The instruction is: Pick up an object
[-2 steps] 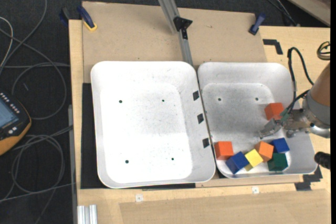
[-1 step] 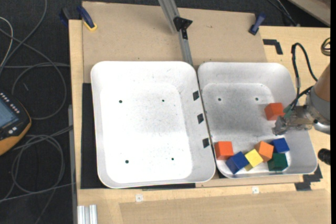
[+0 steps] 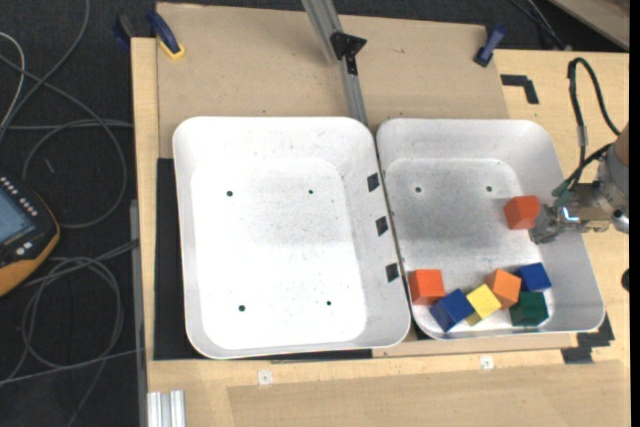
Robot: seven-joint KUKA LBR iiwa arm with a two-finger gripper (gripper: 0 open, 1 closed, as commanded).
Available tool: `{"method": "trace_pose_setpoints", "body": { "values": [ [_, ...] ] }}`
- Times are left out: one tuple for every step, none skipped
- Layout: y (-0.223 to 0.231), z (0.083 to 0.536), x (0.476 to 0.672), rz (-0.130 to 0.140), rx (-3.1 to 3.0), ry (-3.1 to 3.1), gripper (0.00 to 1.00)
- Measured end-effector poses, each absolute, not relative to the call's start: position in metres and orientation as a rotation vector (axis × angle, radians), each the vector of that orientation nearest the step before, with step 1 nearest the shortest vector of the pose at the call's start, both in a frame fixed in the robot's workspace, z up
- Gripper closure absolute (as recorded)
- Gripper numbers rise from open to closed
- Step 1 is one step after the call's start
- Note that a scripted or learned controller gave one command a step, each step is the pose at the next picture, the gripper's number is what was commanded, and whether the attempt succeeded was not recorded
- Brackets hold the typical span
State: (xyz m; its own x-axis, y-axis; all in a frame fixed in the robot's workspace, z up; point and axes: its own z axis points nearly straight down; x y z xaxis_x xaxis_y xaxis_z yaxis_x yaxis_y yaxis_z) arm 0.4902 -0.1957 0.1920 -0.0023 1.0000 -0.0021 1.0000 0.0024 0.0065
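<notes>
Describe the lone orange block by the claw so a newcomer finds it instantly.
Start at the right bin. Along its right side, next to the claw, sits an orange block. It stands alone, apart from the cluster of blocks huddled at the bin's near edge.

matt white plastic bins [image 3: 200, 140], wood bench [image 3: 250, 45]

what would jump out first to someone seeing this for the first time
A cluster of bright blocks sits along the near edge of the right bin. One orange-red block lies apart, up by that bin's right side, with the gripper right next to it.
</notes>
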Motion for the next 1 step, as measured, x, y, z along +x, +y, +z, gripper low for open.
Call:
{"method": "trace_pose_setpoints", "body": {
  "values": [
    [-0.1961, 0.2344, 0.492, 0.005, 2.215, 2.219, 1.0]
  ]
}}
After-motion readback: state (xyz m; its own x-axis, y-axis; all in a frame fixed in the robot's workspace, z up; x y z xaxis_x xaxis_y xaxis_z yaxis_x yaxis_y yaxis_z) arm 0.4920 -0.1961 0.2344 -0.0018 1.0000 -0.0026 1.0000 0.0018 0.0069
